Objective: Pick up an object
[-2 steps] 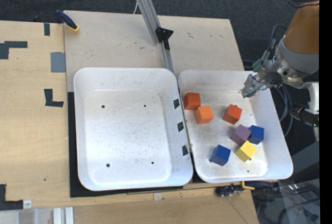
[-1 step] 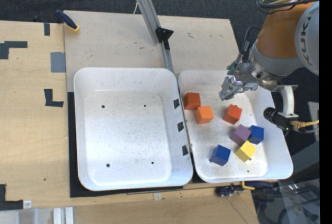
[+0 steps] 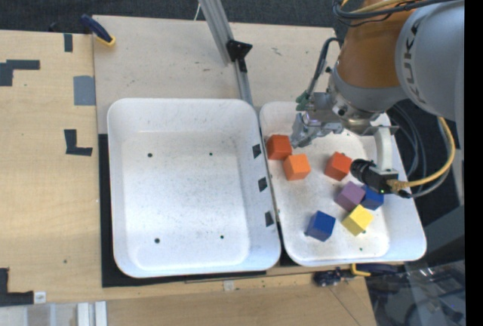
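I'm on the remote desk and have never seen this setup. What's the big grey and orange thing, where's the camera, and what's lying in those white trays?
The grey and orange machine is a robot arm reaching in from the right. The camera is fixed above the bench, looking down at a slant. Its tool hangs over the right bin, just above an orange-red block; I cannot tell whether it grips anything. That bin also holds an orange block, a red block, a purple block, a yellow block and two blue blocks, one loose and one tucked between purple and yellow. The left bin sits beside it.
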You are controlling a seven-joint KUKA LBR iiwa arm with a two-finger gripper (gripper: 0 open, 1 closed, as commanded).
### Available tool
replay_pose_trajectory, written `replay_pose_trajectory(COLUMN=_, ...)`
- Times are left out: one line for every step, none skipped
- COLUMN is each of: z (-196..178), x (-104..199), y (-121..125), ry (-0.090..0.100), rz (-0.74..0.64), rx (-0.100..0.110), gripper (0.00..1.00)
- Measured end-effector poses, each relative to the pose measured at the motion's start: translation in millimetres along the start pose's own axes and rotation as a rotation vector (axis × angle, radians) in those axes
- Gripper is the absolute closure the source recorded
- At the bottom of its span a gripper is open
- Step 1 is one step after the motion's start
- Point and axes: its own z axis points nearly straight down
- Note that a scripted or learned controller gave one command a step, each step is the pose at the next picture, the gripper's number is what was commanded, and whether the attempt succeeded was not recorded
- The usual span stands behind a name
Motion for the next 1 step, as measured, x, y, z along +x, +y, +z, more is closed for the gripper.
replay_pose_trajectory(z=15.2, x=59.3, y=-4.3, ry=0.000, rz=0.000, rx=0.003, gripper=1.00)
